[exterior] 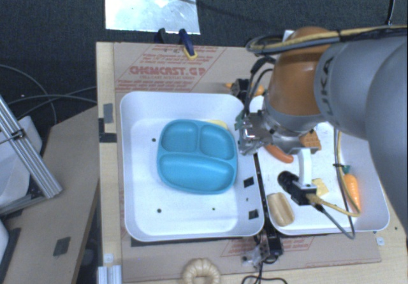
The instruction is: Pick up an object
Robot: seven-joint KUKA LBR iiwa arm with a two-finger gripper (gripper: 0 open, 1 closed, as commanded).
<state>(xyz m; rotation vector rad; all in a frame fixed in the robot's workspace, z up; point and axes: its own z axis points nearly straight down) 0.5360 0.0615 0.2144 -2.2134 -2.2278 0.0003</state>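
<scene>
Grey arm (357, 92) overhead; gripper (250, 139) state cannot be told. Blue three-compartment tray (194, 156) in left bin (137, 213). Cardboard (167, 67) reads "CHEMCAST GP".

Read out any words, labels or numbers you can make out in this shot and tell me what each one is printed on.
"CHEMCAST GP", red print, roughly as it reads: on the brown sheet under the bins.
Smaller red lines above and below it: too blurred to read.
Red print on the sheet's front edge: unreadable.
Grey lettering on the arm: partly cut off, unreadable.
</scene>
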